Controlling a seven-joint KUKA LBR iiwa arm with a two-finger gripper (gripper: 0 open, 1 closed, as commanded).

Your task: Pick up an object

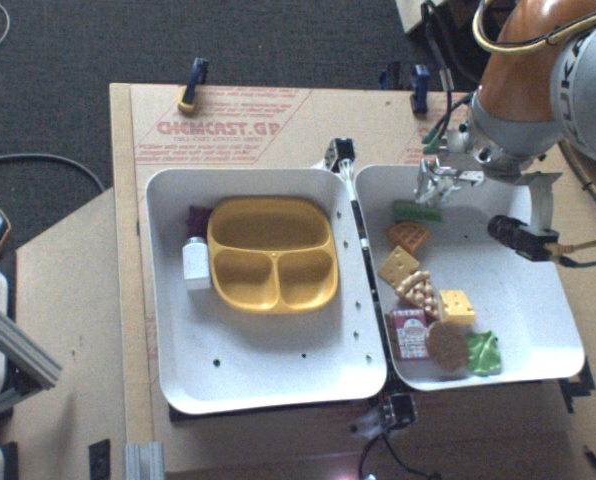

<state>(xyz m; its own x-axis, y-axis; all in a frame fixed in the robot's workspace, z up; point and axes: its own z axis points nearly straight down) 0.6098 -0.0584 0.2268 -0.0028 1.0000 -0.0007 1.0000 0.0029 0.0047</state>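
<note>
Grey arm with orange band reaching in from the right, two-finger metal gripper [430, 190] low over the far left corner of the right white bin [538, 308]. Fingers just above a flat dark green piece [417, 211], perhaps touching; spread or pressed together, cannot tell. Near it, a round brown waffle [407, 235], then a yellow cracker [399, 266]. In the left white bin [168, 338], a yellow divided plastic tray [272, 254] and, beside it, a small white bottle [195, 264].
</note>
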